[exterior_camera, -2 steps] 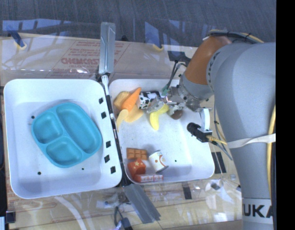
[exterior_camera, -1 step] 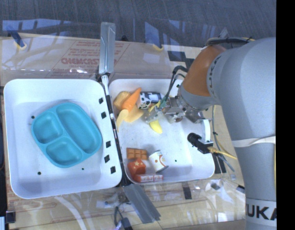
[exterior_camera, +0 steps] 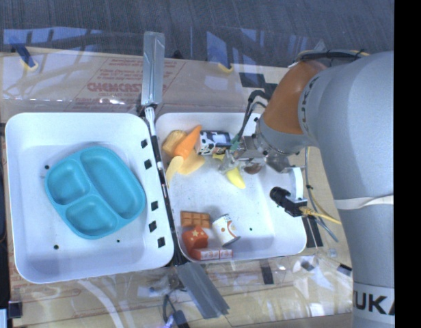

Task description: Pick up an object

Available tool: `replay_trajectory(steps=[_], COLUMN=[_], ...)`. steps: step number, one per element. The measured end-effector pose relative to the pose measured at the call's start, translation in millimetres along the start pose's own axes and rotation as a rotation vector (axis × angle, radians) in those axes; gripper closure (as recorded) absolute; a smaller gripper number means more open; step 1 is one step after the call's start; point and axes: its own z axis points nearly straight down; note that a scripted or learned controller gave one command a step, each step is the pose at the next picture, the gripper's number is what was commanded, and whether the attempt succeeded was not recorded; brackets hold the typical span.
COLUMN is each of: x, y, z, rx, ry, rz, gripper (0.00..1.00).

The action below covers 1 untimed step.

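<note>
1 arm (exterior_camera: 347, 135) bends, claw (exterior_camera: 232, 157) low over banana (exterior_camera: 236, 178).

The big grey arm (exterior_camera: 347, 156) reaches into the right bin (exterior_camera: 282, 241) of toys, beside a yellow banana (exterior_camera: 236, 178).

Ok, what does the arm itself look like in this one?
The arm is bulky, rounded and grey, with an orange band above the wrist. Dark cables run by the gripper, and white letters "UK" mark its base at lower right.
</note>
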Motion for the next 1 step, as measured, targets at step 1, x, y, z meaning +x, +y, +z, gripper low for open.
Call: replay_trajectory(steps=[1], x=[37.0], y=[37.9], z=[-126.9], rx=[-0.014], ry=[-0.004], rz=[-0.115], gripper=[1.0])
